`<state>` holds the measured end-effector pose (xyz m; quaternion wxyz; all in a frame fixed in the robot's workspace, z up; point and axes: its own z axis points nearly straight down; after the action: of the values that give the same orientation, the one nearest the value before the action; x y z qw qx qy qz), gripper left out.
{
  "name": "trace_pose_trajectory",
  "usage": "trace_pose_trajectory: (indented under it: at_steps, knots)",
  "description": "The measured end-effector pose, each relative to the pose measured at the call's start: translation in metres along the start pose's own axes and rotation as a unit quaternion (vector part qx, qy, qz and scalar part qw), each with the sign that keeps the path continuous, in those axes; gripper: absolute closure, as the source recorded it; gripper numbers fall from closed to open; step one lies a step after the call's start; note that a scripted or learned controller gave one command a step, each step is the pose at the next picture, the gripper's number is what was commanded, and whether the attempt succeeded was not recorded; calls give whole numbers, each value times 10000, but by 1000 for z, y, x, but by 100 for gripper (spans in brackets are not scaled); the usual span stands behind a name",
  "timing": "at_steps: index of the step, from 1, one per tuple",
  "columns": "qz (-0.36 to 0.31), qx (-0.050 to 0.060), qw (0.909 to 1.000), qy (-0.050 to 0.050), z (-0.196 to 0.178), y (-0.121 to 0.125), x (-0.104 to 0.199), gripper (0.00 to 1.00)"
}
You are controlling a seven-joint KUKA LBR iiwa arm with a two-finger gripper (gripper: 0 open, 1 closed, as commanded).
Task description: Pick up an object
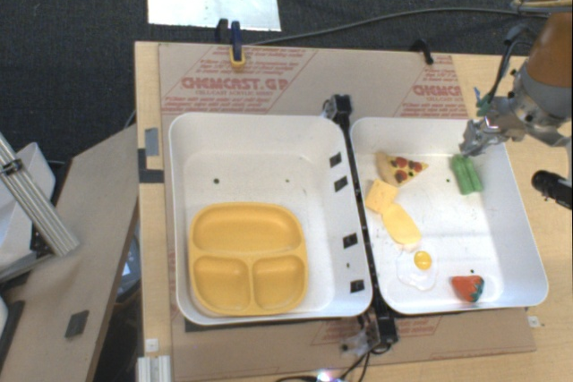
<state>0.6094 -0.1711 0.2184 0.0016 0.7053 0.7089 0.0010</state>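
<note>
we saw the gripper (475, 141) over the far right corner of the right bin (528, 237), just above the top end of a green toy vegetable (466, 174) lying on the bin floor. we couldn't tell how the fingers stood, and nothing showed between them. also in that bin: a pizza slice (399, 166), two yellow cheese pieces (391, 210), a fried egg (419, 267) and a strawberry (467, 286) near the front. the left bin (260, 139) held a yellow divided tray (249, 258).
</note>
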Motion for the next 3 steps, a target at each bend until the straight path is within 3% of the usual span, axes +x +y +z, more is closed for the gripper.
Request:
trace_pose_trajectory:
  at_steps: [3]
  knots:
    - [-25,2,10000,15,-7,26,161,100]
